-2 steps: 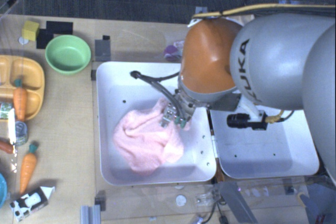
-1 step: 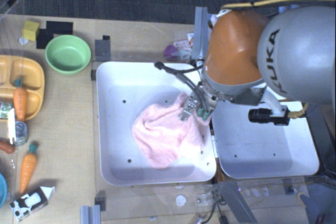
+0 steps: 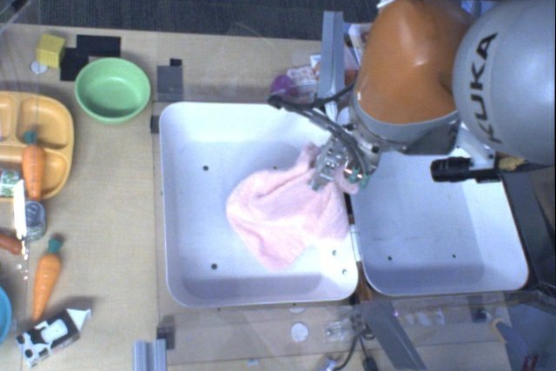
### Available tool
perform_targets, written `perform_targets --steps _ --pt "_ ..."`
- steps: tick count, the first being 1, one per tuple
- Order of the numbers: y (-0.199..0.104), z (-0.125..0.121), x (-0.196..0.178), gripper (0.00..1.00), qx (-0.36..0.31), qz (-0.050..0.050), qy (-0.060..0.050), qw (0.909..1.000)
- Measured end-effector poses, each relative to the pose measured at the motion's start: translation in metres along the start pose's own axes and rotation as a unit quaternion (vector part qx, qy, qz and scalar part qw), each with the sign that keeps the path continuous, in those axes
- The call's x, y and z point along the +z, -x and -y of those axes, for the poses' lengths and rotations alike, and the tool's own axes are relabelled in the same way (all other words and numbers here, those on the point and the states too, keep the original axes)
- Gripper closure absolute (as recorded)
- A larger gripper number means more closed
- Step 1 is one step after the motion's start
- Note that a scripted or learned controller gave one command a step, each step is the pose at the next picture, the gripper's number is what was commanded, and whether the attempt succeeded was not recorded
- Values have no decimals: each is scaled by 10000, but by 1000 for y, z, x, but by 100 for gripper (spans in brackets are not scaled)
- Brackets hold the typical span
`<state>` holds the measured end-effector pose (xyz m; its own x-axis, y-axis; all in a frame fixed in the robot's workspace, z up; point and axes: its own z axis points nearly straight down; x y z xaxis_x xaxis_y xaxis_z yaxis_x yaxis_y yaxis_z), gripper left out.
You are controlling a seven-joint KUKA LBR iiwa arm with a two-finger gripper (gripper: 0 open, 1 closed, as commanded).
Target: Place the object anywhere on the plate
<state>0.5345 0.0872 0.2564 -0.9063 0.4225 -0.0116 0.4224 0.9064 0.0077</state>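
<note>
You are looking at a pink cloth (image 3: 282,217) lying crumpled in the left bin (image 3: 195,187), toward its right wall. It is probably light, limp and prone to sagging or snagging, so a raised fold near its far right corner seems the best hold. The gripper (image 3: 334,171) is sitting right over that corner; whether it is pinching fabric cannot be told. The wall between the bins is crowding you on the right, while open floor is lying to the left.

Arm reaching in from the right, wrist bent down.
The gripper (image 3: 334,168) hangs low at the end of the grey, orange-banded arm (image 3: 408,69).
</note>
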Motion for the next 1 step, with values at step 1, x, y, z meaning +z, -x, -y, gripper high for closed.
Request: perform_targets --steps 1 --pt "-31 -40 20 100 -670 -33 -10 9977"
